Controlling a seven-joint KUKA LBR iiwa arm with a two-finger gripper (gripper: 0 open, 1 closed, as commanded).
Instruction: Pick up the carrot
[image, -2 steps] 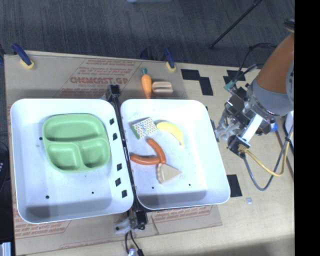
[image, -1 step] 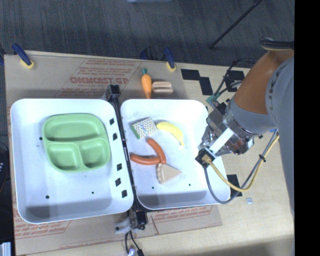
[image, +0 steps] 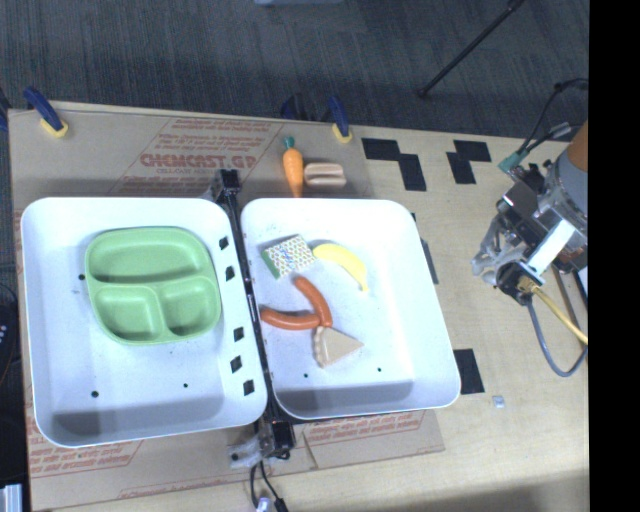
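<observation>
The gripper (image: 510, 262) is seen at the right, over the bare bench and well apart from both bins; whether it is apart or together cannot be told, and nothing is seen held in it. The carrot (image: 292, 168) is found on the cardboard just behind the right bin (image: 425, 330), beside a small hot-dog bun (image: 324, 177).
</observation>
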